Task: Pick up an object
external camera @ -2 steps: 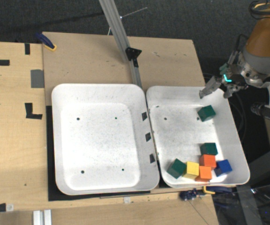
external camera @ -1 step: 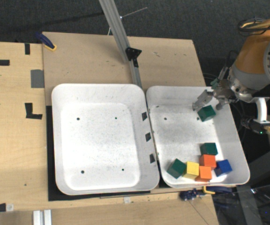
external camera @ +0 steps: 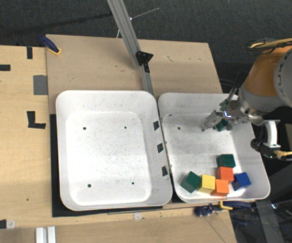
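My gripper [external camera: 218,123] hangs over the upper right part of the right bin [external camera: 186,135], reaching in from the right below the orange band. A small dark green block [external camera: 220,127] shows between its grey fingers, and the gripper is shut on it. Several more blocks lie clustered in the bin's lower right corner: a green one [external camera: 227,160], an orange one [external camera: 225,173], a blue one [external camera: 241,180], a yellow one [external camera: 208,181], a second orange one [external camera: 221,187] and a dark green one [external camera: 190,181].
The left bin [external camera: 105,151] sits beside the right one, sharing a raised middle rim. A grey metal bar [external camera: 128,29] slants down from the top to the bins' far edge. The wooden bench [external camera: 14,95] extends to the left.
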Action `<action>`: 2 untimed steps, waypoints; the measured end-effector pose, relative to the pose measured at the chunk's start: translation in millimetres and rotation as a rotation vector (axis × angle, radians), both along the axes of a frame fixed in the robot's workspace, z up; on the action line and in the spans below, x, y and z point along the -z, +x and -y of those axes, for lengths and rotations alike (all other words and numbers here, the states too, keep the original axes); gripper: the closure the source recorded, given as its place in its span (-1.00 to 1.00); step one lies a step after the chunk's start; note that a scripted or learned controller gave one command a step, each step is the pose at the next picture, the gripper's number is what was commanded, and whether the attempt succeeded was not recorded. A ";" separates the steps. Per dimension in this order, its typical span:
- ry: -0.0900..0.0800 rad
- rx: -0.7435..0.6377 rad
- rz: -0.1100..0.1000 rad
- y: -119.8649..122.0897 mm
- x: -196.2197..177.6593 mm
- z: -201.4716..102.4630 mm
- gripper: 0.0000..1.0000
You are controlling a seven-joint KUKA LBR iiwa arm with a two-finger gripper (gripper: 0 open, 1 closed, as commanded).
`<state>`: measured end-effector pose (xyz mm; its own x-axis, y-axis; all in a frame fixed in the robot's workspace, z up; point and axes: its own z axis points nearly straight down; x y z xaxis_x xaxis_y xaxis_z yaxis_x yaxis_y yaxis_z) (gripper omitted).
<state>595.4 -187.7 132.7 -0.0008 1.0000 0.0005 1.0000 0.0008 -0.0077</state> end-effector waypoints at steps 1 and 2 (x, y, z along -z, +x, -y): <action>0.000 0.000 0.002 -1.6 44.0 -1.0 -1.00; 0.000 -0.002 0.005 -0.1 31.4 -1.6 1.00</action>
<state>595.3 -186.1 101.3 -0.0024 1.0000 0.0003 1.0000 0.0024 -0.0024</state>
